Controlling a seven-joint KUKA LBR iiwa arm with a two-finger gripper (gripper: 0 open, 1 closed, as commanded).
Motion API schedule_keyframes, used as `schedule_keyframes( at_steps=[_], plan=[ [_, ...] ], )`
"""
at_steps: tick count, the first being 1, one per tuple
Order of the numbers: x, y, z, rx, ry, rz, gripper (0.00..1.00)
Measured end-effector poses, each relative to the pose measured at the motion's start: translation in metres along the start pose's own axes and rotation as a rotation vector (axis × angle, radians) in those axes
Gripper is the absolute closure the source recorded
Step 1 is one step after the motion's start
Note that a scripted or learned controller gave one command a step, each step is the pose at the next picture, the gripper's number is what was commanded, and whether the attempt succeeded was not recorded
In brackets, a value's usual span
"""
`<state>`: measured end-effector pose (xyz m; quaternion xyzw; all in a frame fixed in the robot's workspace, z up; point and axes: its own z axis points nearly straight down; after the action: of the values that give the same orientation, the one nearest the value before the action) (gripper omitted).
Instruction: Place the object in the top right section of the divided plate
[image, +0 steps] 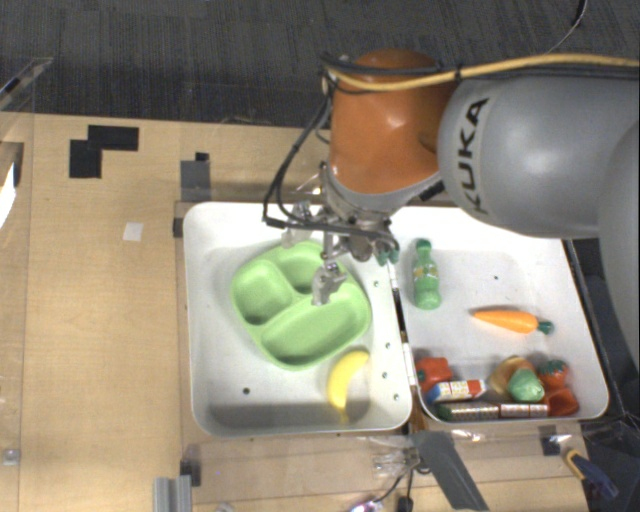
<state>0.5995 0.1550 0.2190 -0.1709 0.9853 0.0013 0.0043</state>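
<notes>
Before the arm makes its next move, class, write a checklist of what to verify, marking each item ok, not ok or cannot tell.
1. Green divided plastic plate lies flat in the left white bin: ok.
2. Pincer is above the plate: ok.
3. Pincer holds an object: cannot tell.
4. Top right section already filled: cannot tell, the arm hides part of it.
5. Yellow banana is off the plate, beside its lower rim: ok.
</notes>
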Motion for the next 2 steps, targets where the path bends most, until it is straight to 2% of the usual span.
schedule_keyframes(
  at_steps=[1,2],
  plan=[
    [0.077,-0.064,-0.026,0.002,0.0,-0.004,0.0],
    [0.09,0.015,-0.009,-0.001,0.001,-0.291,0.0]
  ],
)
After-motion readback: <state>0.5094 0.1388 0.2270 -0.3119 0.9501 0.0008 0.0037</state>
